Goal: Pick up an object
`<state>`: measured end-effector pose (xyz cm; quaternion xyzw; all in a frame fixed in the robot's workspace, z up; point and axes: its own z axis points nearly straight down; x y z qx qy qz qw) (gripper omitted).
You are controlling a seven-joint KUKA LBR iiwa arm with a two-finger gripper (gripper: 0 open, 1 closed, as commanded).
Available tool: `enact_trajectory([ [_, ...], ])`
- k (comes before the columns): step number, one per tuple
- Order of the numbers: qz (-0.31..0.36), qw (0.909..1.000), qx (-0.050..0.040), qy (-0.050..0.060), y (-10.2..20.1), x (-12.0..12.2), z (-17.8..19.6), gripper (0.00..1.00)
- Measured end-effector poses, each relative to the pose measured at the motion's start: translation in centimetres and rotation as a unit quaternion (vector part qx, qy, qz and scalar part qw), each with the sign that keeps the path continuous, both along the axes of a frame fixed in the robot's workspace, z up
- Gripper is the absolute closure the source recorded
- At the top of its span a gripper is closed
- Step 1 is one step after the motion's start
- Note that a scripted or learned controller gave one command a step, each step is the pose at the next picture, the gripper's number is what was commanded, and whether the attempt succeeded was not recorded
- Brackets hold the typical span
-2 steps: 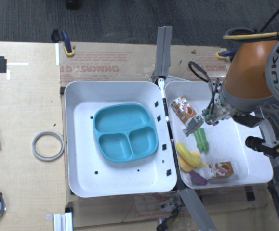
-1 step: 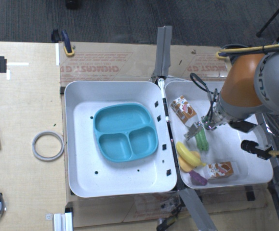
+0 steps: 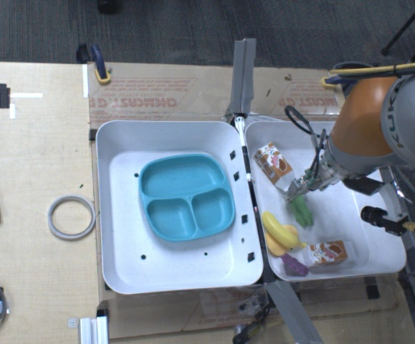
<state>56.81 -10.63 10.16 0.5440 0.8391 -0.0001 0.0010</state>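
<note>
Jaws (image 3: pixel 298 187) hang low in the right bin (image 3: pixel 350 264), their tips at the upper end of a small green object (image 3: pixel 302 211); whether they are parted or closed I cannot tell at this size. That green piece is elongated and lies slightly tilted near the bin's middle, with bare white floor to its right. Just to its lower left a yellow banana (image 3: pixel 279 230) curves along the left wall, with a purple item (image 3: pixel 294 265) below it and a red-and-white packet (image 3: pixel 328 252) beside that, near the front rim. A second printed packet (image 3: pixel 273 161) lies toward the far left corner, close beside the jaws. The grey arm with its orange band (image 3: pixel 365 120) crowds the bin's far right side. In the left bin (image 3: pixel 114 213) a blue divided tray (image 3: pixel 187 197) sits centred, with open floor on every side. On the counter (image 3: pixel 35 149) to the left lies a grey ring (image 3: pixel 72 216), well apart from both bins.
</note>
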Motion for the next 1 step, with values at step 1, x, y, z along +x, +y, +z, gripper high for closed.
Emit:
enact_trajectory([
  [1, -0.043, 0.9991, 0.0, 0.0, 7.21, 6.67, 9.06, 1.0],
])
